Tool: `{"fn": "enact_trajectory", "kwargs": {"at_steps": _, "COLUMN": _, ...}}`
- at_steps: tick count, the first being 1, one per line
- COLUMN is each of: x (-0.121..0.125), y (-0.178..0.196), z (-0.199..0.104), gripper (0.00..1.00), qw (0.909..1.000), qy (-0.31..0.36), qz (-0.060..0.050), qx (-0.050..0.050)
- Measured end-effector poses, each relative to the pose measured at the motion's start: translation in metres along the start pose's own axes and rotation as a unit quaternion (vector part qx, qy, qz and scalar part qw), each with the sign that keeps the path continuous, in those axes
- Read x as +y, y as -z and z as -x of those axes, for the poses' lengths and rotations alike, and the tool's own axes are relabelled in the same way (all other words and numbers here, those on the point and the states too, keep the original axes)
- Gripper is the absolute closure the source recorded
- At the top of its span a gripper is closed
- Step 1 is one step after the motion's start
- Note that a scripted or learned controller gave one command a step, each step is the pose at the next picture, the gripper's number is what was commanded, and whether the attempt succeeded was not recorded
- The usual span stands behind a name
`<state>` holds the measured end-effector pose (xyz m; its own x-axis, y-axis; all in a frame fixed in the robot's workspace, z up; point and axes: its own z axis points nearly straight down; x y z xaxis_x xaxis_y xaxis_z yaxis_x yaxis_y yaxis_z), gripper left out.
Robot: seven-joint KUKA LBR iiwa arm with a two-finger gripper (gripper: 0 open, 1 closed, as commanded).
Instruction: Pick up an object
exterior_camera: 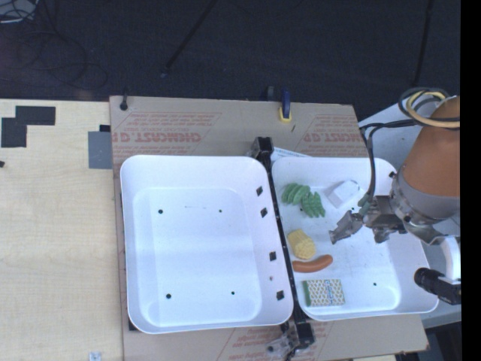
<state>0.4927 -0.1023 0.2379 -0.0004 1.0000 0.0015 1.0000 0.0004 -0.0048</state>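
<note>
Several small objects lie in the right bin (pixel 409 295). A green leafy toy (pixel 304 198) sits at its back left, with a white block (pixel 343 192) just to the right of it. Nearer the front are a yellow corn piece (pixel 301 243), an orange sausage (pixel 312 263) and a green-dotted packet (pixel 325 292). My gripper (pixel 355 234) hangs over the middle of this bin, right of the corn and sausage and in front of the white block. Its fingers stand open with nothing between them.
The left bin (pixel 143 307) lies beside the right one, with a black divider (pixel 275 232) between them. The arm's orange band (pixel 436 156) and a cable loom over the right bin's right side. Cardboard lies beneath both bins.
</note>
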Motion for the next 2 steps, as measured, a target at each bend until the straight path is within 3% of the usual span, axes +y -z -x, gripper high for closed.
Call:
{"fn": "enact_trajectory", "kwargs": {"at_steps": 1, "x": 0.047, "y": 0.165, "z": 0.046, "gripper": 0.0, "qw": 0.9999, "qy": 0.001, "qz": 0.012, "qx": -0.004}}
{"fn": "enact_trajectory", "kwargs": {"at_steps": 2, "x": -0.02, "y": 0.247, "z": 0.039, "gripper": 0.0, "qw": 1.0, "qy": 0.0, "qz": 0.006, "qx": -0.002}}
